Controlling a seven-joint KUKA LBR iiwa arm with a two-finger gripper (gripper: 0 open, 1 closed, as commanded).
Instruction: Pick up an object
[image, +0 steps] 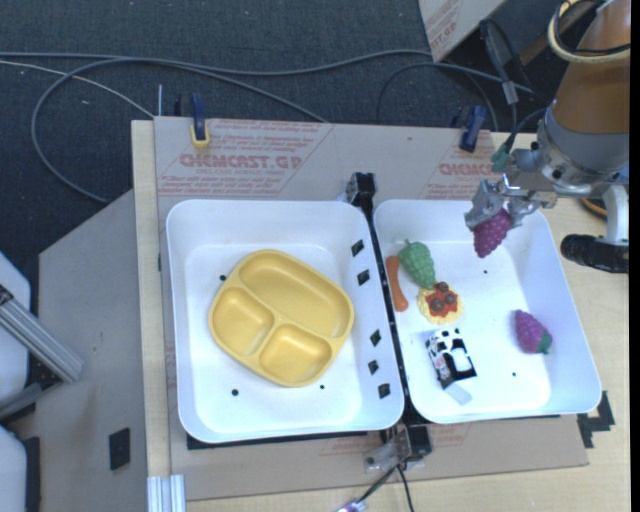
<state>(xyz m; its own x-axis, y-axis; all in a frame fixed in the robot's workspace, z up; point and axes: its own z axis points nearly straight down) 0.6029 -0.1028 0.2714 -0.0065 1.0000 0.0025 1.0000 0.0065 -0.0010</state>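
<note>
A slanted overhead look at a tabletop carrying two shallow white bins side by side.

Starting nearest the camera, well below the claw and to its left, a small black and white packet is lying toward the front of the right bin. Below the claw and a little to its right, a purple grape bunch with a green stem end is resting on the bin floor. Closer to the claw, down and to its left, a small round pizza toy is sitting just beside an orange carrot and a green leafy vegetable, the three clustered together.

Far to the claw's left, the left bin is holding a yellow divided plate.

Farther back, the claw is hanging over the rear part of the right bin, its grey fingers closing around the top of a second purple grape bunch, which is dangling below them, apparently lifted clear of the bin floor. Above the claw, the arm's orange band is showing at the upper right.
</note>
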